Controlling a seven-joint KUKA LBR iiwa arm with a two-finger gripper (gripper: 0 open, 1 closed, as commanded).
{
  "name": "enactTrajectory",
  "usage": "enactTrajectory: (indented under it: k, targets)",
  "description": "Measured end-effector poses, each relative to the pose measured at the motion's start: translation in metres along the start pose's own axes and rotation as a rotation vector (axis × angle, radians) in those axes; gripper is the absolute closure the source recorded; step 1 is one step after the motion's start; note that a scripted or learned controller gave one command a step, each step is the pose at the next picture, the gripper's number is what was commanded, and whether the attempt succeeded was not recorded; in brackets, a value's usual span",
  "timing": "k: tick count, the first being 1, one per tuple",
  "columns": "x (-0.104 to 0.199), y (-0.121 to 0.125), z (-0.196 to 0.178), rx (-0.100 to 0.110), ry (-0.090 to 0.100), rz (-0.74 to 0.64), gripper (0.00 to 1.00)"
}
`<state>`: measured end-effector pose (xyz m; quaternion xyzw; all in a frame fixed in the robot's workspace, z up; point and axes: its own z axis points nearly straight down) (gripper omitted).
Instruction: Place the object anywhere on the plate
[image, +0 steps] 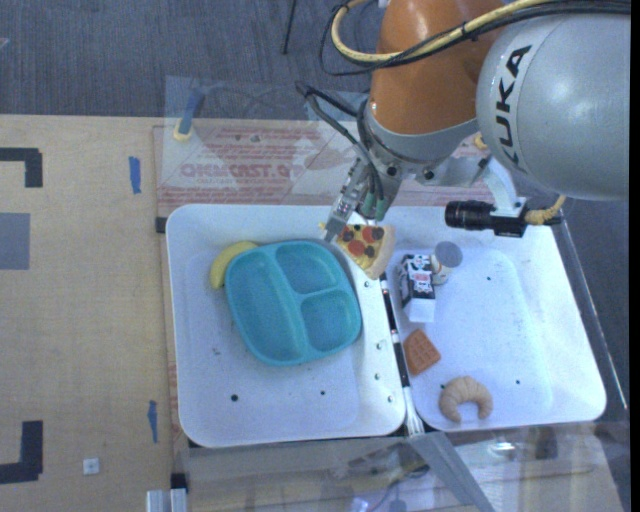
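My arm (520, 90) runs off the top and right edges, so most of it is cut off. The blue plate (292, 300) hides most of the yellow banana (228, 259) at its far left. My gripper (358, 210) is too small to read its finger gap above the pizza slice (364, 245).
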<state>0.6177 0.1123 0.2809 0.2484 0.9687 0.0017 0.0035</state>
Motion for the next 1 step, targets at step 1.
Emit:
enactTrajectory:
  k: [1]
  targets:
    - [0.0, 0.0, 0.0, 0.0, 0.0, 0.0, 0.0]
